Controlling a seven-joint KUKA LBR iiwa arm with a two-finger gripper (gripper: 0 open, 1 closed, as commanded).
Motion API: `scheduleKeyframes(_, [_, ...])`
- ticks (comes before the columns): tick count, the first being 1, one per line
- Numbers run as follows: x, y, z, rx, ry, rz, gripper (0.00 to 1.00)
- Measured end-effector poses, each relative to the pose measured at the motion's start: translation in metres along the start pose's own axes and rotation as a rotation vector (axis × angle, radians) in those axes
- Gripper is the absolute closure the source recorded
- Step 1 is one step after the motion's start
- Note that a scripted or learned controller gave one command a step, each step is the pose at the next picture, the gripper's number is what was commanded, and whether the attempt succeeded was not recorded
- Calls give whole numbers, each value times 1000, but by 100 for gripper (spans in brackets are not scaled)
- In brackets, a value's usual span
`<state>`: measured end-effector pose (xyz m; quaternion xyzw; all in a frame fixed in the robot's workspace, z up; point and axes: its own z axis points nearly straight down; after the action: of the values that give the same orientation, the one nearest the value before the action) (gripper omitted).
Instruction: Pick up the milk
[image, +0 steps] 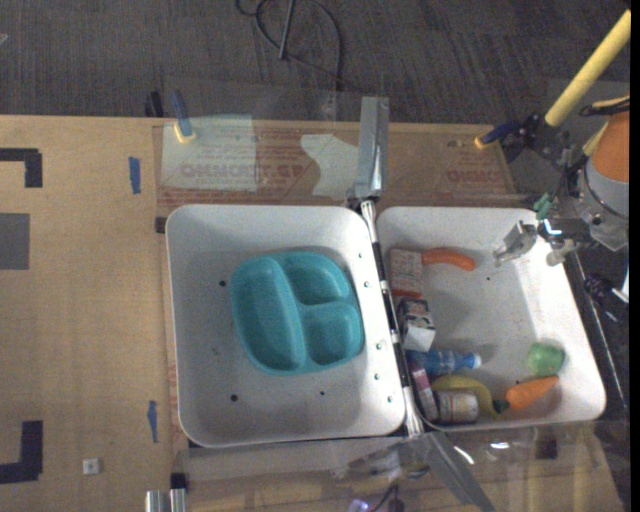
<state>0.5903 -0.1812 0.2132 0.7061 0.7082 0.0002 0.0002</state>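
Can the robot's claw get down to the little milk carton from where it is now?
Probably yes. The gripper hangs over the right bin, and bare floor lies between it and the milk carton. But the carton sits tight against the bin's left wall beside a blue bottle, so gripping looks awkward.

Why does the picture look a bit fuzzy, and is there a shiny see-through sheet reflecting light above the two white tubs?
In the camera view, focus is soft throughout: labels on the milk carton and the can cannot be read. A clear sheet behind the bins throws pale glare over the mirrored lettering beneath it. Lighting is even, with faint shadows under the teal divided plate; the gripper is slightly blurred.
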Motion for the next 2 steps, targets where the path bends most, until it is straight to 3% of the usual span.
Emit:
scheduleKeyframes(1, [0,1,-11,-4,-1,-1,100])
scheduleKeyframes(2, [40,2,103,0,0,106,100])
